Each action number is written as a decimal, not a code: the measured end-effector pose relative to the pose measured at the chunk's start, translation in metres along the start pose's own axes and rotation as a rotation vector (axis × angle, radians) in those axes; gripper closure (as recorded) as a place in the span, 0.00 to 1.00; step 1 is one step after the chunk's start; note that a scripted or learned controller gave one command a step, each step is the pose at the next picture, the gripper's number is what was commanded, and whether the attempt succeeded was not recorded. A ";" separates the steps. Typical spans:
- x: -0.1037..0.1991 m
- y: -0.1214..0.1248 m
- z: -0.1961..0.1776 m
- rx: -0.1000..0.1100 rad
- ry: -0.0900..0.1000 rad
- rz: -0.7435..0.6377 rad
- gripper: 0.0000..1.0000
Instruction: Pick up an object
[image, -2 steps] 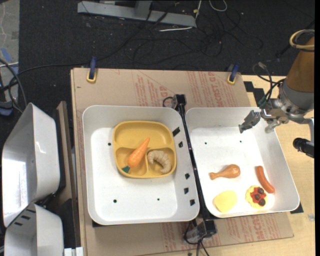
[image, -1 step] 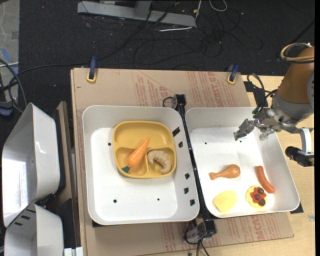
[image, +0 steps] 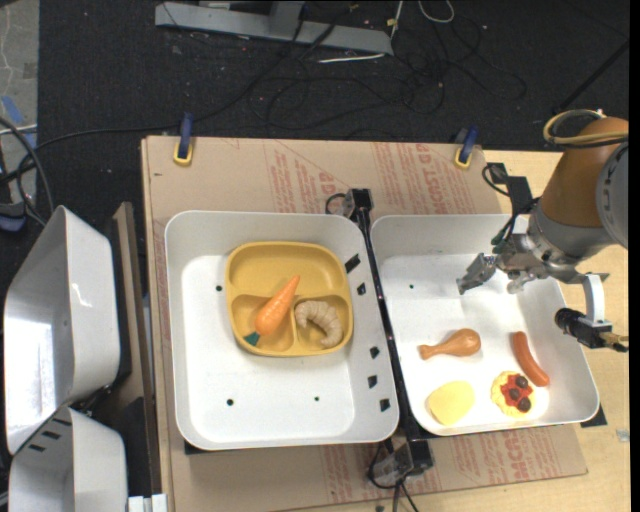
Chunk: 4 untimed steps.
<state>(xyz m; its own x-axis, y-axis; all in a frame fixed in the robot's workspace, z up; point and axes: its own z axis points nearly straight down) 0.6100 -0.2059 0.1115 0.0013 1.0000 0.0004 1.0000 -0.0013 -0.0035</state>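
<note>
My gripper (image: 497, 279) hangs over the back part of the right bin (image: 420, 250), open, with nothing between its fingers. Nearer the front of that bin lie a toy chicken drumstick (image: 452, 346), a red sausage (image: 529, 359), a pale yellow round piece (image: 450, 402) and a small yellow tart with dark red topping (image: 514, 393). The drumstick lies below and left of the gripper, apart from it. In the left bin (image: 200, 400) a yellow divided plate (image: 250, 265) holds an orange carrot (image: 277, 306) and a beige shrimp (image: 321, 322).
The grey arm with its orange band (image: 585, 185) comes in from the right, over the right bin's far corner. A black divider with clips (image: 375, 300) runs between the bins. White containers (image: 55, 320) stand left of the bench. Cables lie behind.
</note>
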 end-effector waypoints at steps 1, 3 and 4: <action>0.000 0.002 -0.014 -0.006 -0.002 -0.001 1.00; 0.007 0.012 -0.106 -0.010 -0.003 -0.005 1.00; 0.007 0.013 -0.132 -0.008 -0.002 -0.005 1.00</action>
<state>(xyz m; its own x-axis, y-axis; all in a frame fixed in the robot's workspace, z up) 0.6237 -0.1991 0.2433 -0.0038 1.0000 -0.0016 1.0000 0.0038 0.0040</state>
